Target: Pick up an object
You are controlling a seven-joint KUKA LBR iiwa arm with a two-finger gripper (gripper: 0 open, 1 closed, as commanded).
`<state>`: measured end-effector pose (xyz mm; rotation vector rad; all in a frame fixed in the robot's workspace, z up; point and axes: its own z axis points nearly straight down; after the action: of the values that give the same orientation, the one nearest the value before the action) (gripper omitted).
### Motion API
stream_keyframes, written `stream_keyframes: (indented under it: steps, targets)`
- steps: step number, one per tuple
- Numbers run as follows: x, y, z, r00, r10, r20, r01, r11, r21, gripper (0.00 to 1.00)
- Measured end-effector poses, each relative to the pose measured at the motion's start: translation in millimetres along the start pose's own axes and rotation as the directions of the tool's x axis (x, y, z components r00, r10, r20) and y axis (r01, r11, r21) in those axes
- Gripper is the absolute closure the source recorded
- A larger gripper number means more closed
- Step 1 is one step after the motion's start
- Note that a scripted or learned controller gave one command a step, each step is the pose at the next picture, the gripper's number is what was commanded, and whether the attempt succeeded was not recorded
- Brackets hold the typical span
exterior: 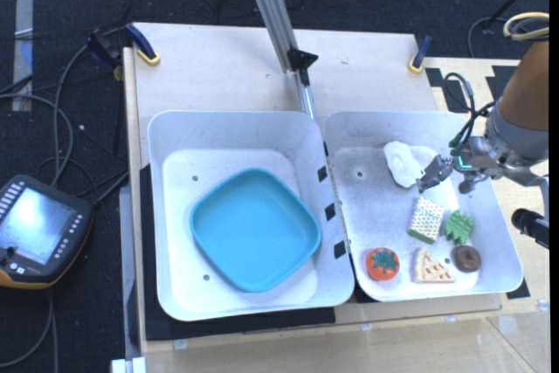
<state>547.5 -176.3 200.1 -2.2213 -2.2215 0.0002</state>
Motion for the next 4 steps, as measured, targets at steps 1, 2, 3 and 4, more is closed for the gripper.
stream_keyframes:
  steps: [1, 2, 3, 4]
  targets:
    - [0, 0, 0, 1.0, 0.0, 0.0, 0.0, 1.0, 0.0, 0.0]
    - [-2, -2, 43, 1.0, 0.0, -0.001, 0.0, 1.0, 0.004, 0.0]
    - [0, 2, 102, 1.0, 0.0, 0.001, 0.0, 1.0, -0.001, 0.0]
    - [0, 3, 102, 1.0, 0.001, 0.002, -0.001, 1.0, -0.004, 0.0]
